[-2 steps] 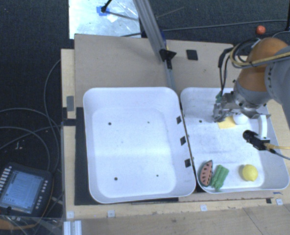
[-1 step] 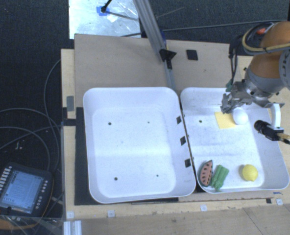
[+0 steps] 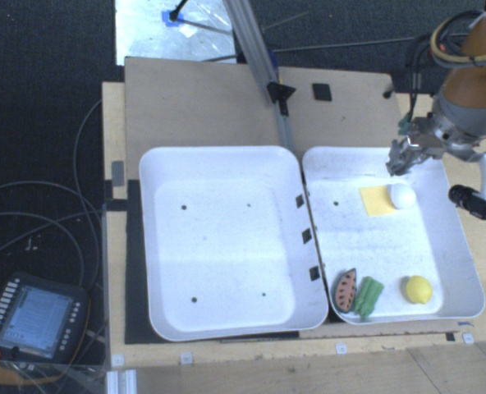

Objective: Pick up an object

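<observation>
Camera view from above the surface, and the arm comes in from the right, orange band showing above the wrist. End effector hangs over the far edge of the right bin, pointing down toward the bin floor. Whether it is clenched or released, I cannot tell from this angle; the tip is a dark, small cluster. Nothing is visibly caught in it.

Just below the end effector, toward the camera, sits a white ball, resting on the edge of a flat yellow square. The ball is near the tip but apart from it. The yellow square lies a touch to the left of the ball, flat on the bin floor.

Well away from the end effector, down at the near edge of the same bin, three more candidates: a yellow lemon almost straight down from the tip, a green piece further left, and a watermelon slice touching the green piece, tucked in the near left corner.

Left of the end effector, across the divider, lies the left bin. Far off to the lower left, outside the surface, a teach pendant with its screen lit sits among cables.
</observation>
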